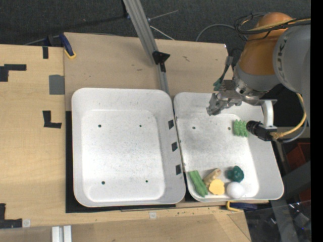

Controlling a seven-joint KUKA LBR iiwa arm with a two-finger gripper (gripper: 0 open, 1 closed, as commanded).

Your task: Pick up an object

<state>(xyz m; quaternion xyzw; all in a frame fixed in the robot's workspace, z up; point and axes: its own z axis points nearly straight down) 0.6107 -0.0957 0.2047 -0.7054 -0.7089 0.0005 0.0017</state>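
My gripper [218, 106] hangs over the far part of the right bin [202, 140], pointing down toward its floor. Nothing shows between its fingers. A light green block [239, 128] lies just to the right of it, beside the arm's black fitting. At the bin's near edge lie a long green piece [197, 182], a tan piece [212, 174], a yellow round piece [216, 187], a white ball [234, 189] and a dark teal lump [234, 174].
The left bin [121, 145] stands beside the right one, joined by black clips. A slanted metal pole [144, 26] rises behind the bins. The orange-banded arm [265, 39] fills the upper right, with cables trailing to the right.
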